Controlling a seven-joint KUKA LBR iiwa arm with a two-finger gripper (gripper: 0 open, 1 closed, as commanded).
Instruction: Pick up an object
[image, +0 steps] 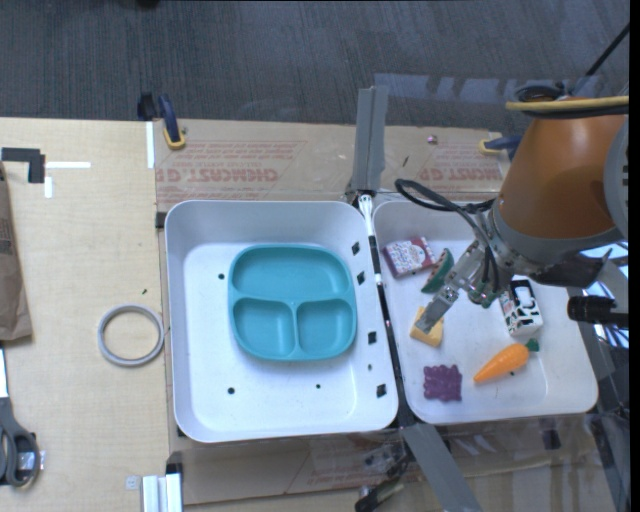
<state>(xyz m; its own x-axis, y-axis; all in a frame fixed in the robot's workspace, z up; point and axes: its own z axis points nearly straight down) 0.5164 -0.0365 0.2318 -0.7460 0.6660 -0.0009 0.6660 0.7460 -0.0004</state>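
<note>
On the far left of the bench you have a roll of tape (131, 334) lying flat on the wood, well apart from both bins. Moving right, the left bin (200, 400) holds a teal divided plate (293, 301) near its centre, nothing on it.

Cross the divider and you reach the right bin (560, 395), where all the candidates lie. At its ten o'clock sits a small red and white packet (406, 257). Near the middle is a yellow wedge (430, 325), like a slice of toy cheese, its long axis running roughly from seven to one o'clock. At six o'clock lies a purple grape bunch (442, 382), and at about four o'clock a toy carrot (503, 362), its long axis pointing from eight to two o'clock with the green top at the upper right. A black and white carton (522, 307) stands at three o'clock, just beside the arm.

Your gripper (447, 292) hangs over the middle of that bin, tilted down toward seven o'clock. Its fingers look spread, one green-tipped, with nothing pinched between them. The wedge lies just at seven o'clock of the tips, touching or nearly so, and I judge it your nearest target. Close across its short axis.
</note>
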